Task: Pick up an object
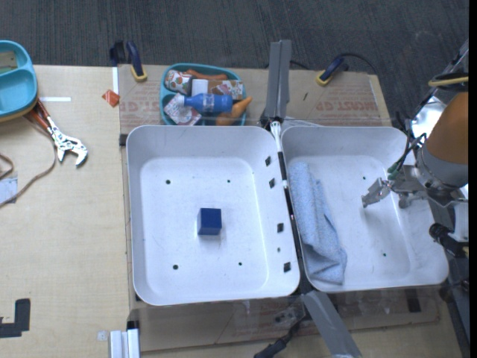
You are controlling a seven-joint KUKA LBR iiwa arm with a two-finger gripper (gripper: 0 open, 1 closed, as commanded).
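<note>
Blue cube (210,221) sits flat in left bin (149,274), well left of gripper (376,192), across the divider betw the 2 bins, roughly mid-floor. Nothing touching it.

Gripper is over right bin (417,274), near its right side, pointing left. Metal fingers (370,197) look low over white floor; can't tell if they're spread or pressed together, too small and blurry. Nothing visible betw them. Arm (451,136) w/ orange band comes in behind gripper, from the right edge.

Grey-blue cloth (317,226) lies crumpled along left wall of right bin, just left of gripper, apart from it, not touching the tips. Runs from upper part of bin down to its near corner.

Beyond the bins, up-left of gripper: small teal tub (173,77) packed w/ mixed items, incl. blue bottle (209,103). Far left on bench (59,259): wrench (63,142) and edge of light-blue tray (19,77). Clamps (133,60) at back edge of bench, one yellow-handled one (330,70) up from gripper.
</note>
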